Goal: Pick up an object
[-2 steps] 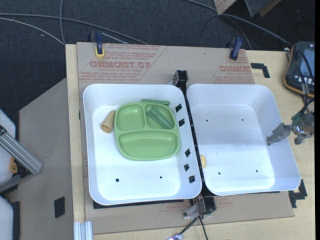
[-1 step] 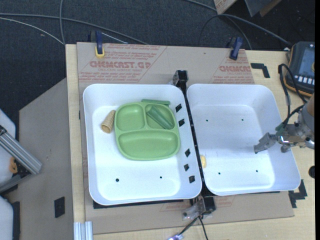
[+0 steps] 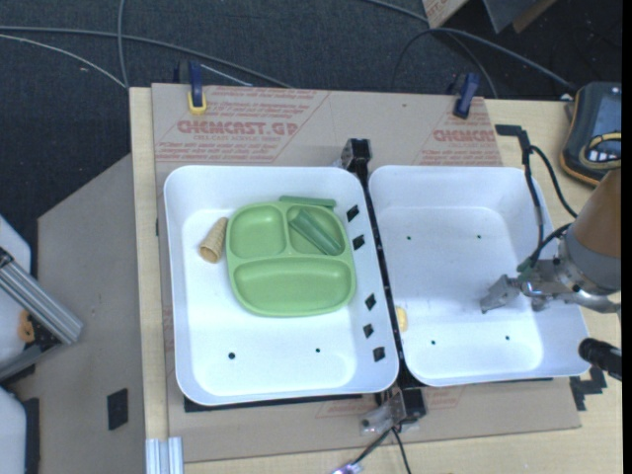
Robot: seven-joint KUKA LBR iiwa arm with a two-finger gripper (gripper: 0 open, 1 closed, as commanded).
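A green divided plate (image 3: pixel 289 263) lies in the left bin (image 3: pixel 197 344). A dark green pod-like toy (image 3: pixel 316 231) rests in the plate's upper right compartment. A tan cone (image 3: pixel 212 241) lies on the bin floor, touching the plate's left edge. At the left rim of the right bin (image 3: pixel 464 358), by the divider, sits a small yellow object (image 3: pixel 400 317). My gripper (image 3: pixel 497 298) hangs low over the right bin's right half, pointing left, with bare white floor beneath it and nothing seen in it.
Black clips line the divider (image 3: pixel 367 265) between the bins. A cable (image 3: pixel 538 205) runs along the right bin's right rim. Blue clamps (image 3: pixel 196 85) hold the cardboard at the back. A handheld controller (image 3: pixel 597 136) lies at the far right.
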